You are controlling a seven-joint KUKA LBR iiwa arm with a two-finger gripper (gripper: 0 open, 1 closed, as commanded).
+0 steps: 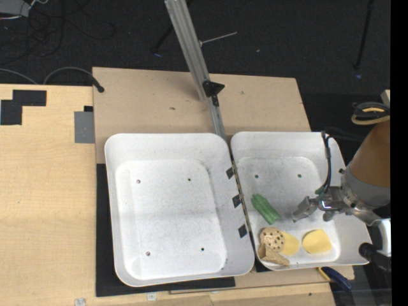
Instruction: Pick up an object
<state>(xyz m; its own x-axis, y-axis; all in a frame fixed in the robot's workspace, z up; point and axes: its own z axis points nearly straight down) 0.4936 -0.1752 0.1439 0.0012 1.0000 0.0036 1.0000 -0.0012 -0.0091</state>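
The right bin (280, 152) holds a green oblong object (265, 208) near its left-middle. A brown speckled cookie-like piece (272, 240) and a tan scrap (278, 256) lie at its front, on a round yellow disc (288, 244). A pale yellow lump (316, 241) lies right of them. My gripper (310, 209) reaches in from the right, above the bin floor, right of the green object and just behind the yellow lump. I see nothing between its fingers.
The left bin (167, 209) sits beside the right one, with black clips (237, 200) along the shared edge. A slanted metal rail (191, 50) rises behind the bins. The arm's orange band (377, 155) fills the right side.
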